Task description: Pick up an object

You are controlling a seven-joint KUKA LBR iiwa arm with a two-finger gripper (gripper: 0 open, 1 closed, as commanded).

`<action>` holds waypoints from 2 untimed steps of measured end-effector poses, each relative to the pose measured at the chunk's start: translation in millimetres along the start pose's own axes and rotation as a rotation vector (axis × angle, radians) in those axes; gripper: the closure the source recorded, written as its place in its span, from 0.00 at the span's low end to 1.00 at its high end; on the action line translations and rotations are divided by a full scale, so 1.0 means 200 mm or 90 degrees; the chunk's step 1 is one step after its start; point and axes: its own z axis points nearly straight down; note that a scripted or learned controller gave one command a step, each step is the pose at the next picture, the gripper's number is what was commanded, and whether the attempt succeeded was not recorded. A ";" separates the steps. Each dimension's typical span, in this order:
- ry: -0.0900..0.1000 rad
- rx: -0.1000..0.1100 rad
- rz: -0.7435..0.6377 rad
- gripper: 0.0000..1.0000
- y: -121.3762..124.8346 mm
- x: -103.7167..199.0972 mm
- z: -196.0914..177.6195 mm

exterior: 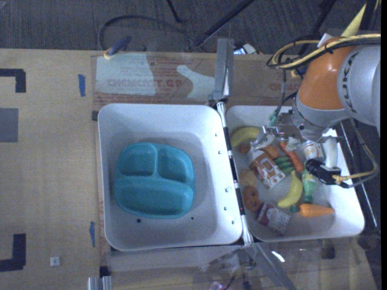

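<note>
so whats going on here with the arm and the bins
A grey and orange robot arm reaches in over the right bin, which holds a jumble of toy food: bananas, a carrot, small packets. Its hand sits low among the items near the bin's back. Nothing is visibly lifted yet. The left bin holds a blue divided plate.

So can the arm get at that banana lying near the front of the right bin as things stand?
Probably yes. The banana lies on top of the pile in the right bin, nothing covers it, and the arm hangs above that bin. The carrot and other toys crowd close beside it.
</note>
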 end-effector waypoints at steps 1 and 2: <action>0.000 -0.003 -0.048 0.00 -0.09 -0.02 0.22; -0.001 -0.006 -0.045 1.00 -0.09 -0.03 0.17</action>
